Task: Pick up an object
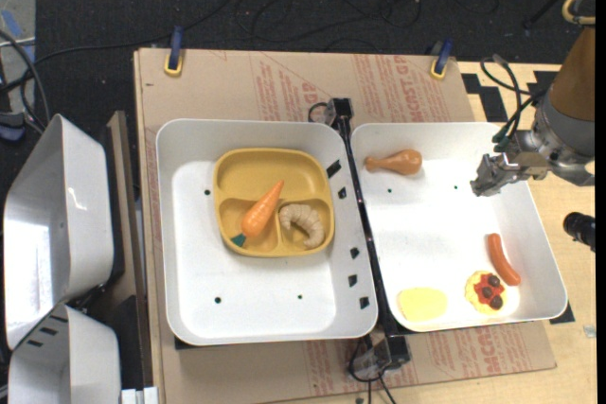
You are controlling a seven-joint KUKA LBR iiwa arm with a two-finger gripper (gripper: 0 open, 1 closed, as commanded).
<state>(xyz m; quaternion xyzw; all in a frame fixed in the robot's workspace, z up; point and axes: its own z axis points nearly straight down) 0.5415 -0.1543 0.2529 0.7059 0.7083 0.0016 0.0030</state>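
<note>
- Seeing the gripper (pixel 492 173) hanging over the upper right part of the right bin (pixel 445 232), at the end of the arm reaching in from the right.
- Not managing to tell from this slanted view whether the gripper is apart or together; seeing nothing caught in it.
- Weighing two likely targets in that same bin: a drumstick (pixel 395 163) lying to the gripper's left in the picture, and a sausage (pixel 503 258) lying below it, toward the near rim.
- Judging both to be near, neither touching the gripper, with bare white floor in between.
- Reading the drumstick's long axis as running left to right, thick end turned toward the gripper, thin end pointing at the divider between the bins.
- Reading the sausage's long axis as slanting from upper left down to lower right, close to the bin's right wall.
- Expecting a grasp to work best across the short width of either one, so turning the wrist to suit the chosen axis is probably mattering most.
- Noting a yellow disc (pixel 421 303) and a small pizza (pixel 488 290) farther down, the pizza just beside the sausage's lower end.
- Leaving aside the left bin (pixel 189 298), well apart, holding a yellow plate (pixel 227 175) with a carrot (pixel 262 208) and a shrimp (pixel 303 222).
</note>
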